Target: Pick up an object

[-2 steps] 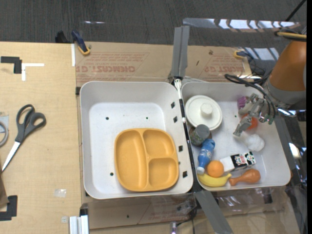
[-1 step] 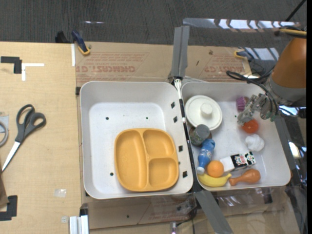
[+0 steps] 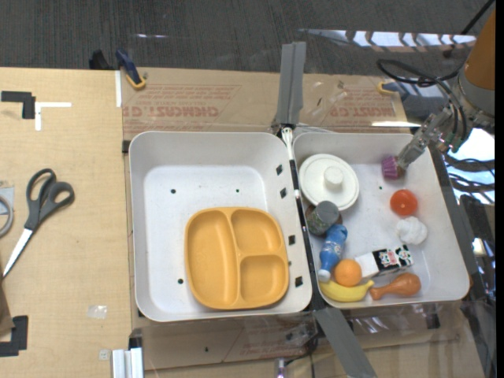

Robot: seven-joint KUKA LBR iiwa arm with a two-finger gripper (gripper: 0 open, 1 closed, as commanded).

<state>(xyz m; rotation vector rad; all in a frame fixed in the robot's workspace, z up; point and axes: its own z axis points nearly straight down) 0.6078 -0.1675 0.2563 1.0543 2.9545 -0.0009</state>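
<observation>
Camera view. Two white bins sit side by side on the desk (image 3: 63, 290). The left bin (image 3: 157, 164), at frame centre, carries a yellow divided plate (image 3: 236, 257) in its lower half. The right bin (image 3: 441, 235) carries the loose items: a white round lid (image 3: 330, 180) at its upper left, a grey can (image 3: 322, 216) just below it, a blue bottle (image 3: 331, 247) under the can, an orange (image 3: 347, 272) and a banana (image 3: 345, 291) touching at the bottom edge, a brown drumstick-shaped toy (image 3: 398, 287) to their right, a black-and-white carton (image 3: 383, 259) above that, a white ball (image 3: 411, 230), a red tomato (image 3: 403, 202) and a small purple cup (image 3: 390, 166) near the top.

The arm enters from the upper right of the frame. Its gripper (image 3: 409, 154) points down and left, the tip just beside the purple cup, apparently touching it. Whether the fingers are open or closed cannot be told; nothing is seen held.

Scissors (image 3: 39, 203) lie on the desk at far left.
</observation>
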